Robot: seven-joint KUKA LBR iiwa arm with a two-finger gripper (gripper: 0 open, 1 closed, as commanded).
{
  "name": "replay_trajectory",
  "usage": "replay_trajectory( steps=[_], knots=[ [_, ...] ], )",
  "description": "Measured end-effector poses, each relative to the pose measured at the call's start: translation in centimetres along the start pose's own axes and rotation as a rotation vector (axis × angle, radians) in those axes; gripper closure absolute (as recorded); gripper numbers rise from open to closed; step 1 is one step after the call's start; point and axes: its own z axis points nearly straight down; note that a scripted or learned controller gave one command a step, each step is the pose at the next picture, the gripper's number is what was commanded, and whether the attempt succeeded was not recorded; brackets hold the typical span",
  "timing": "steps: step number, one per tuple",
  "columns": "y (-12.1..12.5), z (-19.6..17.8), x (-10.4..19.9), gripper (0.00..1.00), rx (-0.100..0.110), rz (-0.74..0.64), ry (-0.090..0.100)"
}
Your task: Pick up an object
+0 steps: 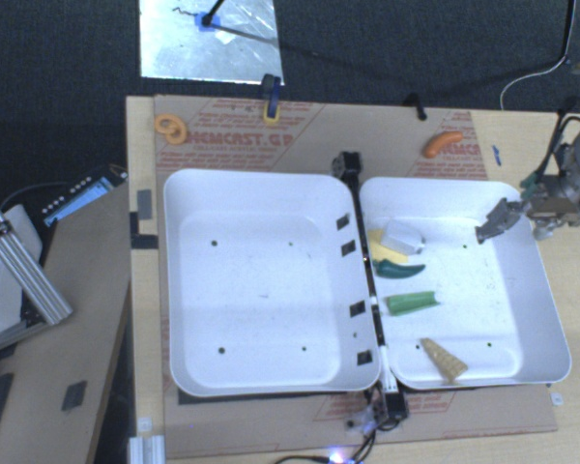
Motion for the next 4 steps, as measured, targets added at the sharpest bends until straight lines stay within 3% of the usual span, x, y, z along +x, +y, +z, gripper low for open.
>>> replay_trajectory(
  steps=[1, 2, 3, 4],
  knots=[
    [0.1, -1.1, 0.0, 1.00, -0.004, -0.003, -0.001],
    [3.9, -4.6, 9.6, 1.00, -0.006, -0.012, 0.003],
    [4.0, -11.4, 6.9, 1.00, -0.009, 0.002, -0.001],
    [2.2, -13.8, 11.0, 1.00, -0.004, -0.006, 0.002]
  ],
)
